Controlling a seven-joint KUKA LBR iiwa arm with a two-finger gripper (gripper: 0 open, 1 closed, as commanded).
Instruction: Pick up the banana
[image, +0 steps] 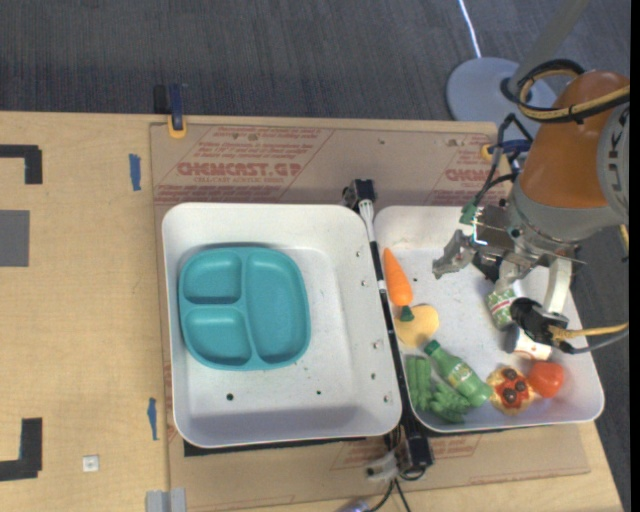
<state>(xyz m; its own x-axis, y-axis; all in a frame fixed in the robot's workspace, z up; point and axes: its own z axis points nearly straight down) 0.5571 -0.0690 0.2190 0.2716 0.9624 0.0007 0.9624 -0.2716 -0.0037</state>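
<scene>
Brown desk (80, 300) under a slanted overhead view, dark carpet beyond, two shallow white bins side by side on a cardboard sheet.

In the left bin (340, 235): a teal plate (243, 306) with three compartments, nothing on it.

In the right bin (440, 222): a jumble of toy food. Along its left wall, a carrot (397, 277) pointing away from the camera. Just beside the carrot's near end, the banana (420, 322), small, pale yellow, looking short and rounded from this angle, so long axis hard to judge. Nearer the camera, a green bottle (455, 370) and green pods (432, 392). In the near right corner, a tomato (546, 378).

Reaching in from the right, the grey arm (570, 150) with its orange band, low over the far right part of that bin. Below the band, the pincer (490, 262); released or clenched cannot be told, and nothing seen grasped in it.

Key relation: banana well apart from the pincer, to its left in the view and nearer the camera. Likely calls for a move across the bin toward the left wall, then a descent clear of carrot and bottle.
</scene>
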